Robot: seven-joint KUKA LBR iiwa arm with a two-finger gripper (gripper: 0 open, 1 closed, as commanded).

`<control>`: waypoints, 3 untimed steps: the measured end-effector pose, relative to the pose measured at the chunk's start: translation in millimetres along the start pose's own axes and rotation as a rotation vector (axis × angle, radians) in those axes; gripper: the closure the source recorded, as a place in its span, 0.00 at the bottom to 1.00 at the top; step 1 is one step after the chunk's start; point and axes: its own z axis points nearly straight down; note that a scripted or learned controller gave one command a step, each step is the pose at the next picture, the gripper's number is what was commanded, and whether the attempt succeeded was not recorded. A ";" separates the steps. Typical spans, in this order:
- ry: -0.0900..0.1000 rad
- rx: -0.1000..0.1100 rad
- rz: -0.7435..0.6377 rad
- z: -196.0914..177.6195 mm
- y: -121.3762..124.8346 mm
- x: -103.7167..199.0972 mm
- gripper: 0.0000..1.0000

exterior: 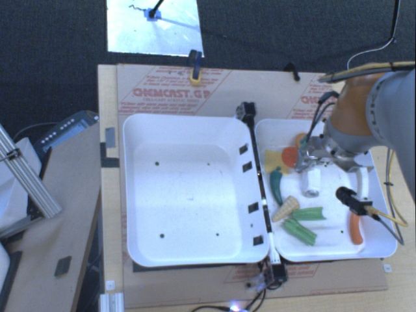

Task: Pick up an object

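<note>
Dark carpeted floor (pixel 52 31), shiny metal sheet (pixel 155 17) (top) — cardboard-covered bench (pixel 172 91), grey side table (pixel 49 213)

We see the arm (pixel 390 103) coming in as a thick, rounded grey tube with a smooth matte shell. Above the wrist we get a broad orange band (pixel 351 109), glossy and slightly darker along its lower edge. Below it the wrist (pixel 344 145) narrows into a grey collar with metal fittings. A thin black cable (pixel 320 112) loops down beside the band toward the wrist. The gripper (pixel 311 174) looks pale and silvery, a small blocky metal piece; its finer details are too blurred for us to make out.
</note>
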 end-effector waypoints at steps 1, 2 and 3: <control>-0.003 0.001 0.000 16.2 34.4 7.2 1.00; -0.001 0.002 -0.001 16.8 71.3 20.6 1.00; -0.002 0.000 0.000 16.2 70.8 19.5 0.00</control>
